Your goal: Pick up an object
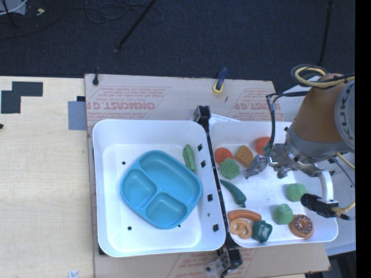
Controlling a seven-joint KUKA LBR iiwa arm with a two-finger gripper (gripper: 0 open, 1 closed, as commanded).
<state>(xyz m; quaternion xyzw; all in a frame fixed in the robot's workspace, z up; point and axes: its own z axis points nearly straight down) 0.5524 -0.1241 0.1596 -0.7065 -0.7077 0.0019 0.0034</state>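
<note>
You see the hand [257, 168] low in the right bin [330, 233], right of centre in the frame, just beside the green bumpy ball [229, 168] and the orange waffle piece [244, 154]; whether it is open or closed you cannot tell. Below lie a dark green pepper [235, 191], a doughnut [301, 225] and a croissant [243, 221]. The left bin [110, 236] holds a blue divided plate [160, 188].

The grey KUKA arm with the orange band above its wrist [317, 116] enters from the right edge and bends downward at the wrist. Its two-finger metal gripper [257, 168] projects leftward from the wrist housing, low and roughly level. Black and yellow cables loop around the wrist's upper and right sides.
</note>
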